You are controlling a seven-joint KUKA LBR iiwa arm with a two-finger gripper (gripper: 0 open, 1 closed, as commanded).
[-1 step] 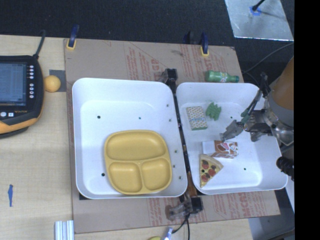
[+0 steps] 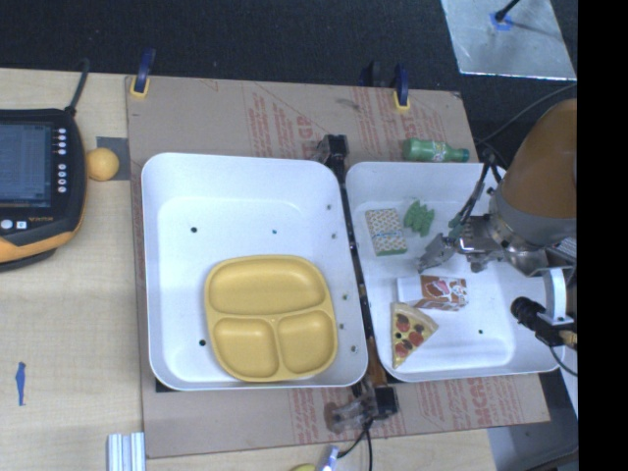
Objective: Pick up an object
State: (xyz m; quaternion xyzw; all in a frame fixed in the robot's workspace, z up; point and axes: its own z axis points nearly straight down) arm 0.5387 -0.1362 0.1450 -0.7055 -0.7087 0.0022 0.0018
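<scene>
My gripper (image 2: 438,251) hangs low over the middle of the right bin (image 2: 491,356), with nothing visibly held. Several small items lie around it in that bin. A checkered packet (image 2: 386,231) and a green toy (image 2: 420,217) lie just to its left. A red-and-white packet (image 2: 443,290) lies just below it, and a pizza-slice toy (image 2: 410,332) sits nearer the front. The grey arm with its orange band (image 2: 540,170) comes in from the right and hides the bin's right part.
A yellow divided tray (image 2: 272,317) lies in the left bin (image 2: 196,204). A green bottle (image 2: 435,150) lies on the cardboard behind the right bin. A teach pendant (image 2: 34,189) and an orange ball (image 2: 102,163) sit at the far left.
</scene>
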